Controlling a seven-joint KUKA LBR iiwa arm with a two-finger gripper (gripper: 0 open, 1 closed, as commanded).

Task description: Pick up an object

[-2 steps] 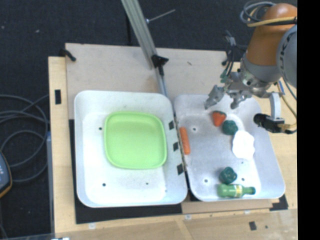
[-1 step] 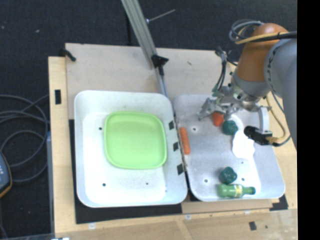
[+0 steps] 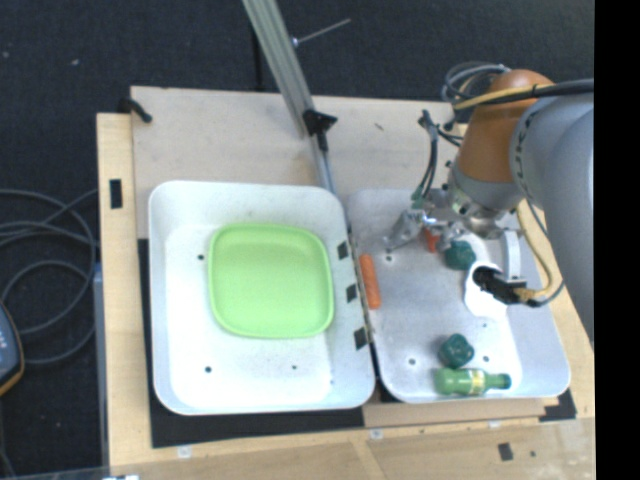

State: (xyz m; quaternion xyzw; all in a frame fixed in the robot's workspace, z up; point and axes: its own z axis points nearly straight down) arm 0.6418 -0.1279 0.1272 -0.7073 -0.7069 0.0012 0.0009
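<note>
My gripper [image 3: 424, 226] hangs low over the back of the right bin [image 3: 400, 308], under the orange-banded wrist. A small dark green object [image 3: 460, 256] lies just to its right, close to it. A small red bit shows at the gripper's tip, too small to name. An orange carrot-like piece [image 3: 370, 280] lies along the bin's left wall. Toward the front of the bin sit a dark green lump [image 3: 456, 348] and a green bottle [image 3: 470, 379] lying on its side.
The left bin [image 3: 180, 218] holds a light green square plate [image 3: 271, 280]. A slanted metal rail [image 3: 285, 63] rises behind the bins, its foot between them. Bare bin floor lies between the carrot piece and the green lump.
</note>
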